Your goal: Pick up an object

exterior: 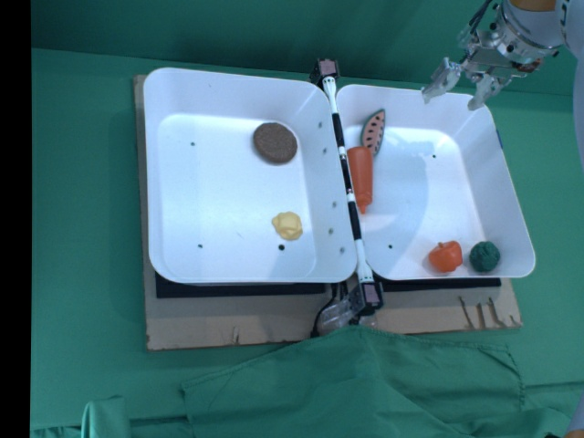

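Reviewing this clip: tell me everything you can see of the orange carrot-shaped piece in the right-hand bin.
The carrot is a smooth, plastic-looking orange toy, long and tapered, lying flat in the right bin. It runs along the bin's left wall, beside the divider rod, its narrow end pointing toward the near edge. Its far end sits just below the watermelon slice, touching or nearly so. The gripper hovers well apart, over the far rim.

I log two white bins [182, 99], brown round cookie [275, 142], pale yellow lump [286, 225], orange carrot [360, 177], red watermelon slice [372, 131] with green rind and dark seeds, orange-red pepper [445, 256], dark green ball [484, 255], green desk [82, 199], tan cardboard [228, 331].
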You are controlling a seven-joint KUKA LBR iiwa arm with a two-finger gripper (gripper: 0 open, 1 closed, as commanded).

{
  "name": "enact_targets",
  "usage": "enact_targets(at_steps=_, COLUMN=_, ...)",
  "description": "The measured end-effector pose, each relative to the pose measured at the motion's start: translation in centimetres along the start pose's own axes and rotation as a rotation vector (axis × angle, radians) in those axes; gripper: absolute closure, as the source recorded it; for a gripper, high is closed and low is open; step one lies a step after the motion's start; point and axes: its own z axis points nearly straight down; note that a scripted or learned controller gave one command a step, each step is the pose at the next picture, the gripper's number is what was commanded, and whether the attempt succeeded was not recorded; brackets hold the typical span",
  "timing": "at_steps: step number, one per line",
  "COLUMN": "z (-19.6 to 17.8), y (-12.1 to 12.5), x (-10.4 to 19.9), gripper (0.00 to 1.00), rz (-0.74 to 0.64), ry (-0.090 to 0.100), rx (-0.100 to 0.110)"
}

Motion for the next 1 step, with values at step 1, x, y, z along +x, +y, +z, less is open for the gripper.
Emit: enact_targets(at_steps=1, z=8.92, y=-4.88, x=-1.84, gripper=0.00, rz=0.004, ry=0.001, rx=0.010)
